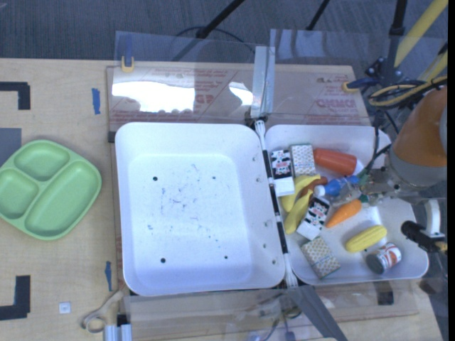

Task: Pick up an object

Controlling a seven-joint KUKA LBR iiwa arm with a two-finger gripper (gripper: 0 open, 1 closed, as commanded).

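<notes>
KUKA arm's gripper (370,185), finger state impossible to tell, hangs over the right bin (416,272) w/ toy carrot (342,212) just below among clutter; best approach, arguably: drop straight down, centre on carrot, avoid neighbouring banana (297,203) & corn (365,238).

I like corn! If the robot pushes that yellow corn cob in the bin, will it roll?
Probably. The corn cob looks rounded and lies on its side on the bin floor, so a sideways push could roll it. It looks like a smooth plastic toy, maybe light and slippery.
</notes>
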